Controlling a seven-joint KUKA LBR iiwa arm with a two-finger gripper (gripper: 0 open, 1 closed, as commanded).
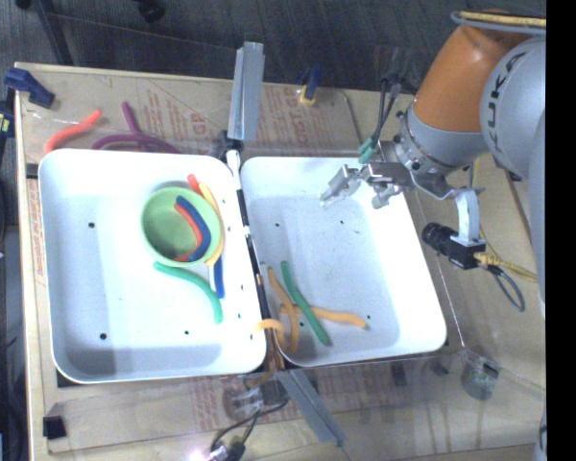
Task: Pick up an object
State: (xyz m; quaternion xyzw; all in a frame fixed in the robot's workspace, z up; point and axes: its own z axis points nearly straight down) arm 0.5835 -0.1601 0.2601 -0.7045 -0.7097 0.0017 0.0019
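A green strip (304, 303) and an orange strip (332, 315) are lying crossed near the front of the right bin (418, 286), well below and a little left of the fingers as the camera sees them. The green strip's long axis is running from upper left to lower right; the orange one is lying flatter, its far end pointing right. Both are thin, bendy, cord-like pieces, and another orange piece (280, 320) is curling beside them against the bin's left wall.

The gripper (363, 184) is hovering over the bin's upper part with its two fingers spread apart and nothing between them, the grey arm (480, 94) with its orange band reaching in from the right.

Far to the fingers' left, the left bin (86, 325) is holding a green bowl (178, 227) with red, blue and yellow strips draped across it. Beyond that bin, an orange-red strip (73, 130) and a purple strip (134, 140) are resting on the bench (269, 94).
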